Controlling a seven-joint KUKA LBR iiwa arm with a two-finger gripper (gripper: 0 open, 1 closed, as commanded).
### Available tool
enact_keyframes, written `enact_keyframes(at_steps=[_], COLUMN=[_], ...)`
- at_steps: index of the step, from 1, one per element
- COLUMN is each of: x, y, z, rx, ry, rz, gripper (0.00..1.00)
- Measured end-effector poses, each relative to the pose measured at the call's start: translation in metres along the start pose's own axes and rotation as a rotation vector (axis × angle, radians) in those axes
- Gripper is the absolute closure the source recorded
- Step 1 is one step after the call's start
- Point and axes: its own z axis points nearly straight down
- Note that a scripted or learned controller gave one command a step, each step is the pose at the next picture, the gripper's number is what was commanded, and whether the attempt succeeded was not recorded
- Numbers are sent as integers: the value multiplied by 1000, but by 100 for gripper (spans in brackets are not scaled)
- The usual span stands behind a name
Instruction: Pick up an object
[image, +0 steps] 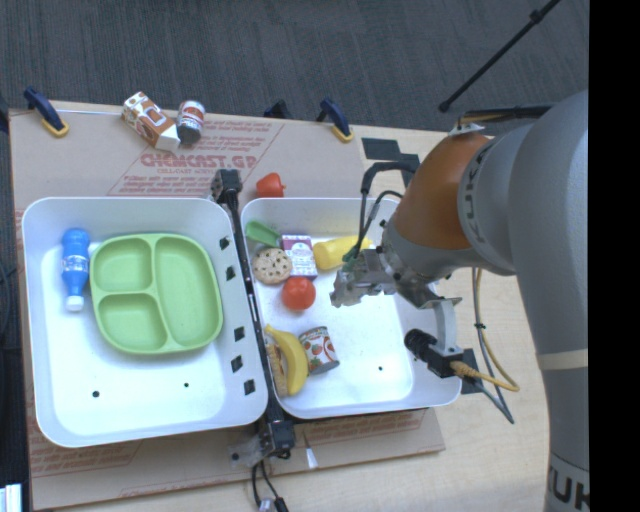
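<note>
Left bin (60, 400): holds 2 things. A blue bottle (75, 266) lies along its far-left wall; a green divided plate (157, 291) with 3 compartments sits just right of it, the compartments bare.

Divider: the 2 bins touch along a black clamped seam (243, 300), likely to keep them from sliding when the arm pushes down.

Right bin (400, 390): holds the candidates for the pick, crowded toward its left and far side. Far row: a green item (262, 233), a small pink-and-white box (298, 250), a yellow item (335, 252). Middle: a cookie (271, 266) touching a red tomato (298, 293). Near-left: a banana (289, 358) touching a small can (319, 350).

Gripper (352, 283): hangs low over the right bin, just right of the tomato and near the yellow item. Finger state: cannot tell, the wrist hides it. Nothing seen held.

Task thing: no single object is fixed; judged nearest targets are the tomato and yellow item.

Outside bins: a small carton (148, 117), a can (191, 121) and a red piece (269, 185) rest on the cardboard (200, 160) at the far side.
</note>
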Motion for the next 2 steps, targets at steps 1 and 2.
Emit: enact_keyframes(at_steps=[1, 2], x=[-43, -78], y=[38, 12], z=[-27, 57], rx=[-5, -2], ry=[-2, -2], rz=[3, 1], gripper=[100, 100])
